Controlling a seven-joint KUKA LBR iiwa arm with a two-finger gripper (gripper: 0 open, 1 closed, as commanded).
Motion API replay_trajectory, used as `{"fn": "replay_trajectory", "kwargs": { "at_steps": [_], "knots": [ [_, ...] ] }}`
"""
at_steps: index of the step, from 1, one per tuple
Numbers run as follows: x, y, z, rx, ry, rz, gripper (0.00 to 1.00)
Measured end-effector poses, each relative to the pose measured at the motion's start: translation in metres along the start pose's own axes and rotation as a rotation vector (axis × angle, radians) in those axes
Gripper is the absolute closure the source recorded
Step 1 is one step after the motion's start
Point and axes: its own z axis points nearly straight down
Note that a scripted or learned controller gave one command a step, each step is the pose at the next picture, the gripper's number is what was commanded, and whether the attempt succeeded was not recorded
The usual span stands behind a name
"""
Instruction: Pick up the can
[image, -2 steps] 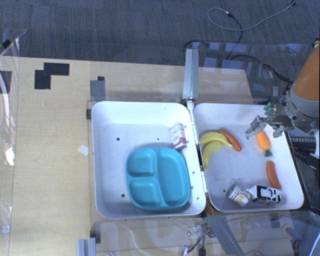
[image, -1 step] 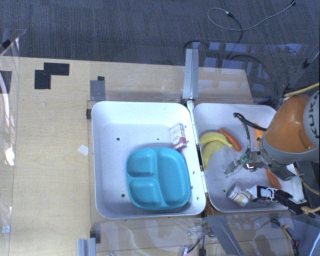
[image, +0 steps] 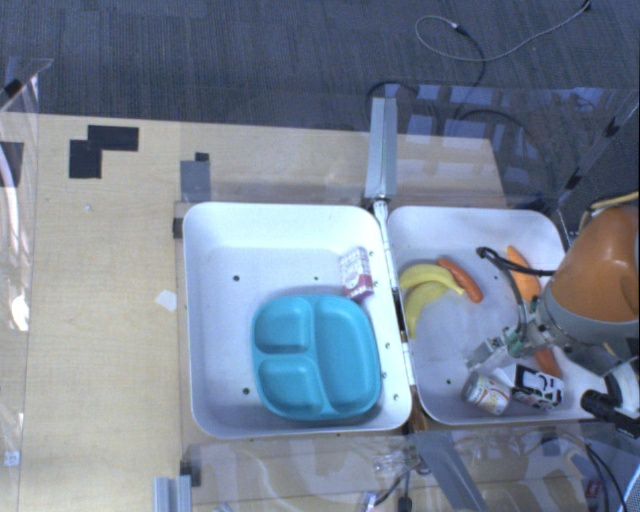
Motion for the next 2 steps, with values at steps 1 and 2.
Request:
{"fn": "replay_trajectory", "kwargs": {
  "at_steps": [1, 2],
  "knots": [
    [0.000, 0.000, 0.000, 0.000, 0.000, 0.000, 0.00],
    [-0.001, 0.003, -0.011, -0.006, -0.004, -0.002, 1.00]
  ]
}}
